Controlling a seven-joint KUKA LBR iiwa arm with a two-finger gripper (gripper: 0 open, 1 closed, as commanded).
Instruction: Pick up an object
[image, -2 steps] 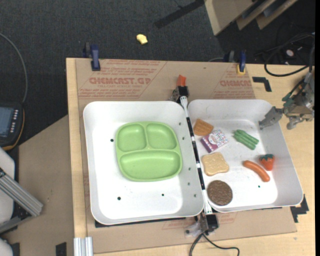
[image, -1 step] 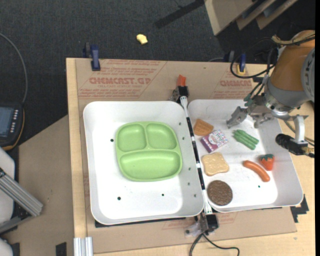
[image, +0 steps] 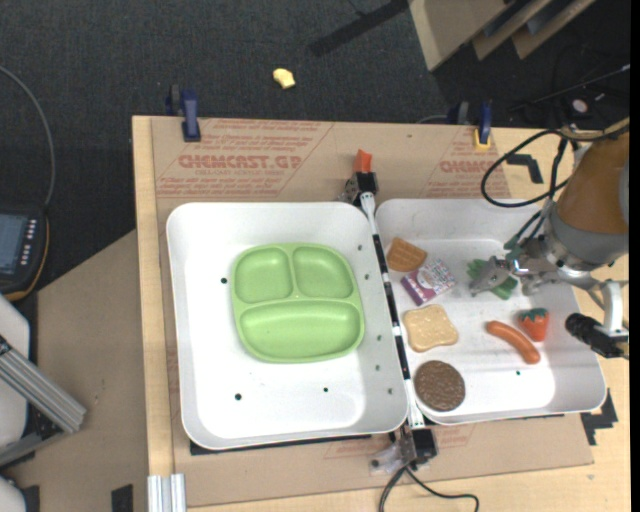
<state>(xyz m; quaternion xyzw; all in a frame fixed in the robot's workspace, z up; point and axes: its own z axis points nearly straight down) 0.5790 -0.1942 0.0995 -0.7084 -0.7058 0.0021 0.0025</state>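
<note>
My gripper (image: 488, 272) reaches in from the right and hangs low over the upper middle of the right bin (image: 470, 222). A small green object (image: 505, 287) lies right under and beside it, partly hidden by the gripper. Whether they touch is unclear. In the same bin lie a purple packet (image: 425, 283), a tan pastry piece (image: 405, 254), a slice of toast (image: 430, 327), a round brown patty (image: 440, 385), an orange sausage (image: 514, 340) and a small red fruit (image: 537, 322).
The left bin (image: 200, 370) holds a green divided plate (image: 297, 301). A ridge with clamps (image: 385, 290) separates the two bins. The grey arm with its orange band (image: 595, 190) crosses the right bin's far right side.
</note>
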